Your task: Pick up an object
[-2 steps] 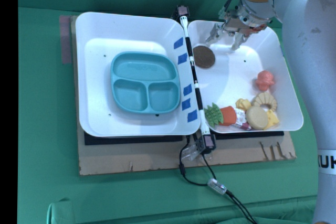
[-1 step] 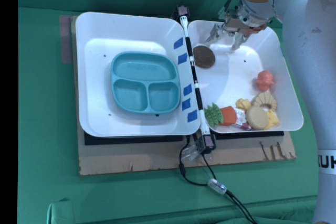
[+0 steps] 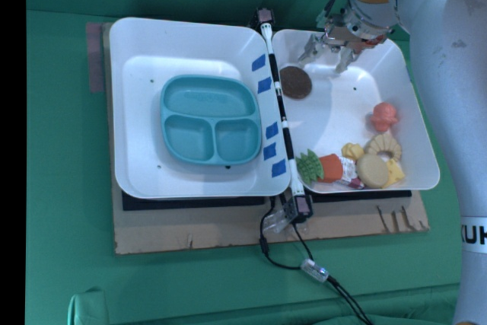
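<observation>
**Hanging just past the brown cookie**

Looking down at the right bin [image 3: 426, 156], you are seeing the gripper [image 3: 327, 55] hanging over its far end, up near the top wall. Its fingers are spread apart and nothing is sitting between them, so it is not holding anything.

The closest toy to it is the brown cookie [image 3: 295, 82]. From the gripper, the cookie is lying a little toward the left bin [image 3: 137, 49] and a little toward the near side of the bench. It is resting flat, just beside the striped divider [image 3: 275, 80] that runs between the two bins. The cookie is round, so I am guessing no turn of the wrist is needed to line up with it. Being so flat and so close to the divider, it is probably going to be hard to pinch.

The other toys are sitting well apart from the cookie, at the near end of the right bin: a red figure [image 3: 383, 116], a carrot [image 3: 323, 166] and a pile of yellow and tan pieces [image 3: 377, 160]. The teal tray [image 3: 209, 120] is lying in the left bin, across the divider from the cookie.
</observation>
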Controlling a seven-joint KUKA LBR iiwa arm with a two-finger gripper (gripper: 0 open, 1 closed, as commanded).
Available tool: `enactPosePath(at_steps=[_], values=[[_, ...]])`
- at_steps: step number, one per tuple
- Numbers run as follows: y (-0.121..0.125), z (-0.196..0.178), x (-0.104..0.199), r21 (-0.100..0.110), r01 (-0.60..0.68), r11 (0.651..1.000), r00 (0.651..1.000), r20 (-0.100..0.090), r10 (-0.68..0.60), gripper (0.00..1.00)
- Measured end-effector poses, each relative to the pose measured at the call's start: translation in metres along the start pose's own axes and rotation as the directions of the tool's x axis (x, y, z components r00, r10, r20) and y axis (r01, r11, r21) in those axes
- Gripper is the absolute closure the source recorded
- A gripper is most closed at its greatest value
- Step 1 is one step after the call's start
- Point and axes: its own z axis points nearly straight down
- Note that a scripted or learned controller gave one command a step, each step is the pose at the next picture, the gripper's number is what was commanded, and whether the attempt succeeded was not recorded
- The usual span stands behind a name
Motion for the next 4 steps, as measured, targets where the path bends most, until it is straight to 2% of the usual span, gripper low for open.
enactPosePath(at_steps=[4], values=[[0.0000,0.0001,-0.0006,0.000,-0.001,1.000,1.000,-0.001,0.001,0.00]])
